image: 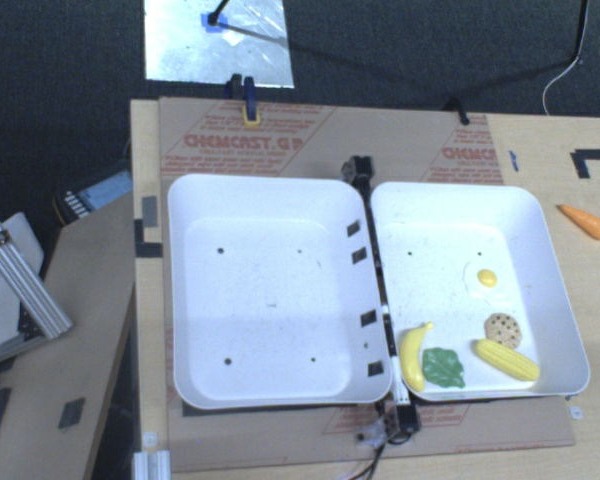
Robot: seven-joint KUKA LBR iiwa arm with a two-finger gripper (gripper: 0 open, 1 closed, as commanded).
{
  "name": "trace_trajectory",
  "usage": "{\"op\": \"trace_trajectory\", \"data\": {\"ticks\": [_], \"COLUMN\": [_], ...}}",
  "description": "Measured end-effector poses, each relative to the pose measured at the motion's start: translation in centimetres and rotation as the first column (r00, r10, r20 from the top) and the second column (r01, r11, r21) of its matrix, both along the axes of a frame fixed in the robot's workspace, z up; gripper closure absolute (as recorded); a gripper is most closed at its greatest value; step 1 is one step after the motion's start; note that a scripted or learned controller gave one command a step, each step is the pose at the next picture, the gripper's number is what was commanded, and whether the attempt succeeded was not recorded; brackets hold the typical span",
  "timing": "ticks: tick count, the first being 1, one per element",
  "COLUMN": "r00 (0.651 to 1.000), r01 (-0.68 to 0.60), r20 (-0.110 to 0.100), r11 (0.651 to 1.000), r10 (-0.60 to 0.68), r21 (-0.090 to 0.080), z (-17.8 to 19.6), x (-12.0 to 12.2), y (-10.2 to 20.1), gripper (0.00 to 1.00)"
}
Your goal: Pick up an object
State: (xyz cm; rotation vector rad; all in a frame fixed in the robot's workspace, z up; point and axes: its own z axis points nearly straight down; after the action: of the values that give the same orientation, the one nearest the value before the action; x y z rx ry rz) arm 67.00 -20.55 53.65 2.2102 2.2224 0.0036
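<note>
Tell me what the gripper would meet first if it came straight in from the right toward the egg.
Probably the right bin, at its rim, if it travels low. Above the rim, the way to the egg looks free; the carrot lies off that line. Height is unclear here.

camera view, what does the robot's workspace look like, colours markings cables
Two shallow white bins, left bin and right bin, sit on a tan board printed with red CHEMCAST lettering. Black clips line the seam between them; thin cables trail from its near end.
</note>
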Motion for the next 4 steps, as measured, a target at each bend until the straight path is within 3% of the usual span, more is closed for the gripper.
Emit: {"op": "trace_trajectory", "data": {"ticks": [1,2,3,4], "r00": [1.000,1.000,1.000,1.000], "r01": [-0.004,-0.003,-0.006,0.000], "r20": [0.000,-0.005,-0.003,-0.016], "r11": [1.000,1.000,1.000,1.000], "r10": [0.004,0.003,0.006,0.000], "r21": [0.000,0.004,0.005,0.004], "z": [1.1,-0.2,-0.1,-26.9], "x": [-0.1,-0.1,-0.2,-2.0], "y": [0.0,5.8,20.0,23.0], "gripper": [1.00,1.00,1.00,1.00]}}
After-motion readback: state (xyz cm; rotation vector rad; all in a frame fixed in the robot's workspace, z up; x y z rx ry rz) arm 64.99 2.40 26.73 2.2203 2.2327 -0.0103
